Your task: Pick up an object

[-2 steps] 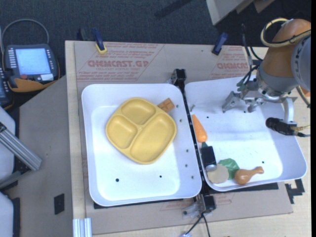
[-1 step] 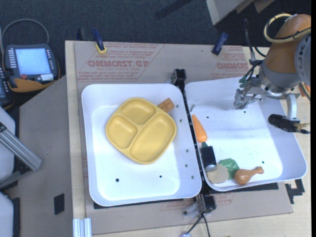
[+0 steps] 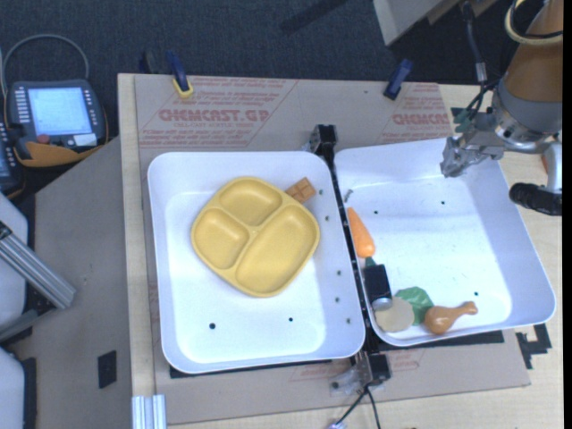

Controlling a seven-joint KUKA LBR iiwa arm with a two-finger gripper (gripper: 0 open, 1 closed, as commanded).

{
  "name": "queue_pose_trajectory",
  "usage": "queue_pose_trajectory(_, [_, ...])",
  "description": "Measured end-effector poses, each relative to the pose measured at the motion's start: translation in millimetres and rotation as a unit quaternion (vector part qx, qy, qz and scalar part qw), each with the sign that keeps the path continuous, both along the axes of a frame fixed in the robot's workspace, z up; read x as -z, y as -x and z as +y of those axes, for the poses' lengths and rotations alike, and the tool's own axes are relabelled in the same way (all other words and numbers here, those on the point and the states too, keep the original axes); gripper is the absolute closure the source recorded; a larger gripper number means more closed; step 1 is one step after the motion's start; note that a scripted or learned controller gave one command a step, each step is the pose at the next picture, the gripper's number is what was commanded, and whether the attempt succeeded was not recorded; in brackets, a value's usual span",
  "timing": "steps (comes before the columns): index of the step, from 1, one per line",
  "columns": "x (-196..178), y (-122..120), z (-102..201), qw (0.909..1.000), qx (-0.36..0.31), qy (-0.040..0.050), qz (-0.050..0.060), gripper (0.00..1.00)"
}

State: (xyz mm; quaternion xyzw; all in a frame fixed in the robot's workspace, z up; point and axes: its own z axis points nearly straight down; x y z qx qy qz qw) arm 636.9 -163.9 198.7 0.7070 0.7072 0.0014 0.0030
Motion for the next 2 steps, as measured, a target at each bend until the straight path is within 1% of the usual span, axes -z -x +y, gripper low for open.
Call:
queue_pose_trajectory(1, [-55, -2, 0, 1.0, 0.0, 0.0004, -0.001, 1.0])
queue_pose_trajectory(2, [-50, 12, 61, 1.0, -0.003, -0.0023, 0.004, 1.0])
